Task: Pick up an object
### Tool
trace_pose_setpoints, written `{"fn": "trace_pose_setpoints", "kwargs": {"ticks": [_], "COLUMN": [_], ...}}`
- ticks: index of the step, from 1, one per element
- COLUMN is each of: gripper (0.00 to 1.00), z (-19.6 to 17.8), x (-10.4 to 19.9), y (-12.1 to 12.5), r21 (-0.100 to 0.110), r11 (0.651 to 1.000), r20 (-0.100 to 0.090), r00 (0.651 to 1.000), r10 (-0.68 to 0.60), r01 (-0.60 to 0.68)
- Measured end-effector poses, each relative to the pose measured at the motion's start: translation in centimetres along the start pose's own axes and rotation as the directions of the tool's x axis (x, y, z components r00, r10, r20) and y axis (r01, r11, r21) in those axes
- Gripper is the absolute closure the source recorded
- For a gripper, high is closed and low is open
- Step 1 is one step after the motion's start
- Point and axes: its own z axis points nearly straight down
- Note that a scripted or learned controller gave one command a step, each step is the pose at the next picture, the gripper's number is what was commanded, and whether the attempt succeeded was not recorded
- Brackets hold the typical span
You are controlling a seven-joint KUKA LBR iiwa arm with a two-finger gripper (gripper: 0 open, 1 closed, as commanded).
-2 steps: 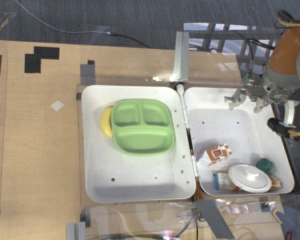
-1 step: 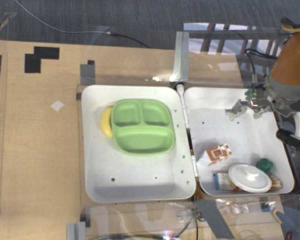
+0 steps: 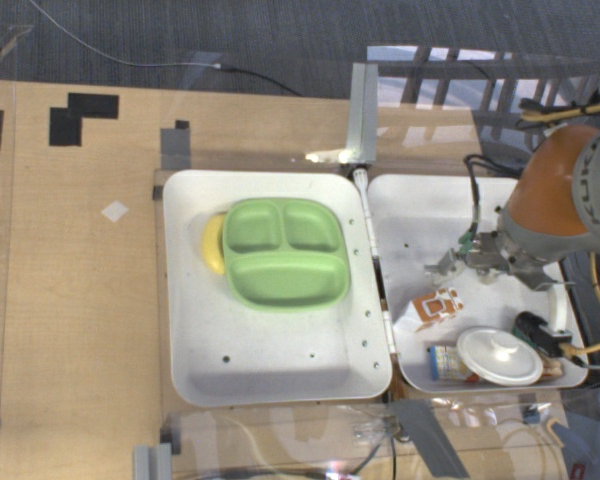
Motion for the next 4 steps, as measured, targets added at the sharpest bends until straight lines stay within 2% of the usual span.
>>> {"fn": "trace_pose_setpoints", "kwargs": {"ticks": [1, 2, 3, 4], "gripper": [0.00, 0.00, 0.00, 0.00], "z": [-12.0, -10.1, -10.1, -10.1], "x": [-4.6, -5.3, -2.6, -2.6], "y": [4.1, 3.9, 5.5, 5.5], "r21": [0.001, 0.003, 0.003, 0.003], "r11": [0.963, 0.986, 0.986, 0.986], "r20": [0.001, 0.000, 0.000, 0.000], "r00": [0.963, 0.986, 0.986, 0.986], "r10": [-0.270, -0.167, -0.167, -0.166], "r01": [0.270, 0.167, 0.167, 0.166]}}
